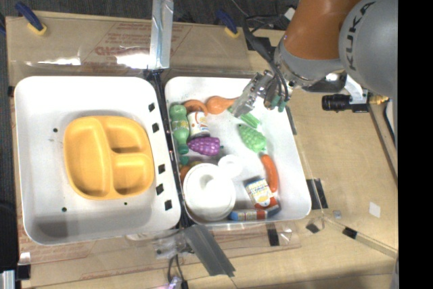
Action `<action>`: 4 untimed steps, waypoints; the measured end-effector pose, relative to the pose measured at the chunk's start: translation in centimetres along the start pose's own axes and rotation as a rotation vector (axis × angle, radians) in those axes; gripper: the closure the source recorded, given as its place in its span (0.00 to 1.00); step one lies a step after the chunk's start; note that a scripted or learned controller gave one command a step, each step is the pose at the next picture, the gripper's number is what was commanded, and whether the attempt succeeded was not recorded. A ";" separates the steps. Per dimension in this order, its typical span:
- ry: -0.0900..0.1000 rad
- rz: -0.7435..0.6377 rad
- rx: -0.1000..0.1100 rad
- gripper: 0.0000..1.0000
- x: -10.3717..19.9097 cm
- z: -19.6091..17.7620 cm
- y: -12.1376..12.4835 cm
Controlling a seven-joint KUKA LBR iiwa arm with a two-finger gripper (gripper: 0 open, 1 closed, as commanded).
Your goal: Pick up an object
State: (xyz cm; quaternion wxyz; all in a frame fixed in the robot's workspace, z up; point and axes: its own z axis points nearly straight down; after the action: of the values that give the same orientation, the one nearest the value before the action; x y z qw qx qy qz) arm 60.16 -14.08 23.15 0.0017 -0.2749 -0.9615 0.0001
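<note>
My gripper [261, 99] hangs over the far right part of the right bin [292, 145], its fingers spread with nothing between them. Just below it lie a small green piece [249, 120] and a knobbly green toy [254, 139]. An orange gourd-shaped toy [217, 105] lies to the gripper's left. Further into the bin are purple grapes [205, 145], a green cucumber-like toy [179, 126], a small can [197, 124], an orange carrot [270, 172], a labelled little container [260, 191] and a white bowl [208, 190].
The left bin [34, 118] holds a yellow divided tray [108, 156]. A taped metal divider [162, 30] stands behind the seam between the bins. The arm's orange band [323, 13] and grey body loom over the bench at the right.
</note>
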 end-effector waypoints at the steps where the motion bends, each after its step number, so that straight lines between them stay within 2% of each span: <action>1: -0.006 -0.005 -0.001 1.00 -0.2 -1.3 0.1; 3: -0.011 -0.016 -0.001 1.00 -0.3 -3.4 0.3; 4: 0.003 -0.200 0.001 1.00 0.1 6.6 4.2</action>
State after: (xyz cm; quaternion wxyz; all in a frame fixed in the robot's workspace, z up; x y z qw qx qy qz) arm 62.24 -10.41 16.56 0.0031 -0.1776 -0.9841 0.0000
